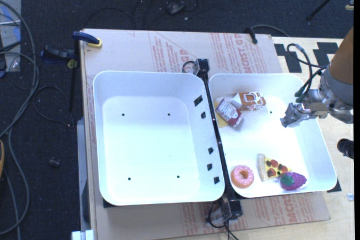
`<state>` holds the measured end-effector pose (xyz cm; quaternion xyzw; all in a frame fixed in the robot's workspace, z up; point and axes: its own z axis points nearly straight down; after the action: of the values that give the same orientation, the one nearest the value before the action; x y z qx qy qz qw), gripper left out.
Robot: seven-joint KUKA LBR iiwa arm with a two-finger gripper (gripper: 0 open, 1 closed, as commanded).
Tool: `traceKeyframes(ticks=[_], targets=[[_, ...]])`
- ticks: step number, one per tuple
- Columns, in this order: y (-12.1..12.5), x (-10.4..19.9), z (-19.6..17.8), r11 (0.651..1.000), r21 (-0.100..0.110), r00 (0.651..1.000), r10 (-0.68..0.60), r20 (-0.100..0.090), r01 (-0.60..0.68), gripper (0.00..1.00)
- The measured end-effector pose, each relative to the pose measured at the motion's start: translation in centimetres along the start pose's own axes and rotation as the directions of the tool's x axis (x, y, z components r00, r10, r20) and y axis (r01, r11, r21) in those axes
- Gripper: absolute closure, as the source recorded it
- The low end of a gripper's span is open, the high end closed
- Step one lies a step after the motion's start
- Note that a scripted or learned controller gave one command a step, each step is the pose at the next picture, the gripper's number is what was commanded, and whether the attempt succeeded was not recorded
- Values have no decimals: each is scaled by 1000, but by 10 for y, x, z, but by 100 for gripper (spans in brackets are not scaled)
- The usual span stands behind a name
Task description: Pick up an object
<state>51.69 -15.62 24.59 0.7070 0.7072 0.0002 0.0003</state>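
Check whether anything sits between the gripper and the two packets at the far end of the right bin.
Nothing visible does. The gripper hovers over the right bin, and only bare white floor separates it from the orange packet and the red-and-white packet.

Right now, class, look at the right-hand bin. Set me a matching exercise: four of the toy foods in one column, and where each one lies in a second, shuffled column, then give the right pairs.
Things
1. pink doughnut
2. purple grapes
3. pizza slice
4. orange carton

Places
A. near corner of the right bin, farthest right
B. far end of the bin, beside a red and white packet
C. near end, close to the divider between the bins
D. between the doughnut and the grapes

Pairs: 1-C, 2-A, 3-D, 4-B
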Motion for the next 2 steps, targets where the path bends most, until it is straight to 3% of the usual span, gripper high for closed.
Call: traceKeyframes(ticks=[2], targets=[[23,104,5,1000,2,1000,-4,-1,4,100]])
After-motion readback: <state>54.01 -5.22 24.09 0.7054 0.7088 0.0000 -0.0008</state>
